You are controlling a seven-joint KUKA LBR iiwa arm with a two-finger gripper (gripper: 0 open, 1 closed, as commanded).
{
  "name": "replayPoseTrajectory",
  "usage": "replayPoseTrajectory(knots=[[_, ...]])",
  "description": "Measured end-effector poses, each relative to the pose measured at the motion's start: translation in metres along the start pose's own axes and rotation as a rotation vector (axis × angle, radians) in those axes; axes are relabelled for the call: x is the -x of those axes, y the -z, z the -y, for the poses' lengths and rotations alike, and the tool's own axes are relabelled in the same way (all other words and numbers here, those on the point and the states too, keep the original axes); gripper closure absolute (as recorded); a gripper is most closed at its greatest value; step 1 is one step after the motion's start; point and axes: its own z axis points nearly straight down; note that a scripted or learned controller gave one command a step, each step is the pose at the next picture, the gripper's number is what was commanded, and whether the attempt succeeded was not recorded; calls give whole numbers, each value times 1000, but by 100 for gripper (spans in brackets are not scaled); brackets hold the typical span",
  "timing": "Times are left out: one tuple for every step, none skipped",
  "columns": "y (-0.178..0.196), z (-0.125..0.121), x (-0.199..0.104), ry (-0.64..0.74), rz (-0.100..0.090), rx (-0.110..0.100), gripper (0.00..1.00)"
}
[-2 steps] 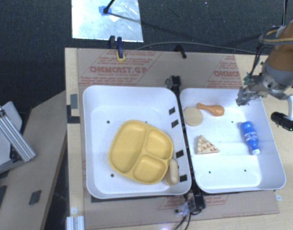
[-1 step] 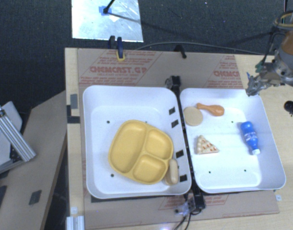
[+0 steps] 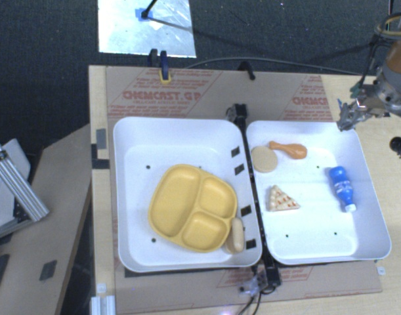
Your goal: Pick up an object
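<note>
Blue bottle waiting at the right of the frame

The blue bottle [image 3: 340, 188] lies on its side in the right bin [image 3: 318, 245], near the right wall; it looks light, stiff and smooth, likely to roll, so a grip across its middle seems best. Left of it sit a wedge-shaped toy [image 3: 282, 199], a round biscuit [image 3: 264, 159] and a drumstick [image 3: 289, 149]. The hand [image 3: 350, 113] hovers at upper right, beyond the bin's corner; whether it is parted or closed I cannot tell.
</note>
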Motion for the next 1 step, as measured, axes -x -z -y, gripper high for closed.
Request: replayPoseTrajectory(knots=[[-4, 17, -43, 3, -2, -3, 100]])
